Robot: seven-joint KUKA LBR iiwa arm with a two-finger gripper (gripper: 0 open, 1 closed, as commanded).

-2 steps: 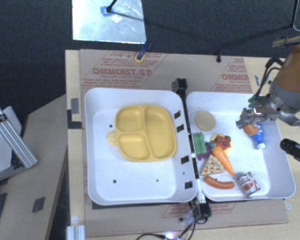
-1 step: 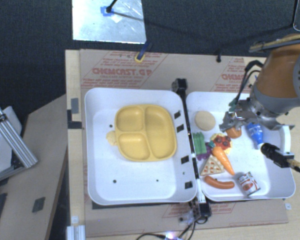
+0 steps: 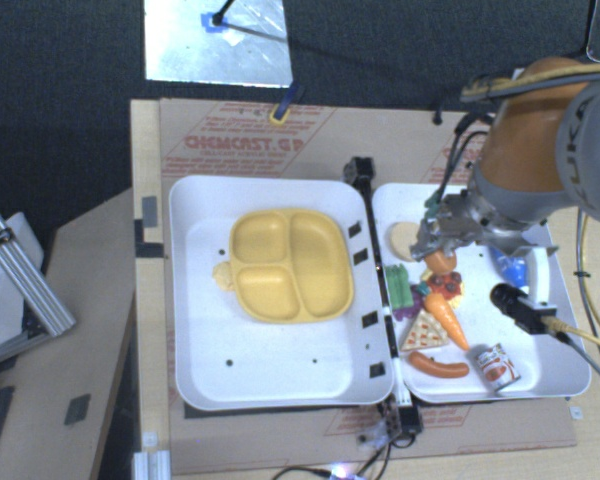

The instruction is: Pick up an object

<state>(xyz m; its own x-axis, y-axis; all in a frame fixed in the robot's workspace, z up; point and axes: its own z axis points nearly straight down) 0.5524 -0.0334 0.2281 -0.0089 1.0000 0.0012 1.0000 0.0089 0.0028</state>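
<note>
My gripper (image 3: 436, 240) hangs low over the left half of the right bin (image 3: 570, 373), at the end of the grey arm with its orange band. Directly under it is a small orange toy food (image 3: 441, 263), touching or nearly touching the gripper's tip. A pale round disc (image 3: 404, 238) lies just left of the gripper. Below them lie a red piece (image 3: 446, 286), an orange carrot (image 3: 446, 318), a pizza slice (image 3: 420, 336), a sausage (image 3: 440, 367) and a small can (image 3: 496, 365).
A green piece (image 3: 397, 286) and a purple piece (image 3: 413, 299) lie against the right bin's left wall. A blue object (image 3: 510, 268) sits right of the gripper. The left bin (image 3: 195, 368) holds a yellow divided plate (image 3: 288, 266) and a small yellowish bit (image 3: 221, 276).
</note>
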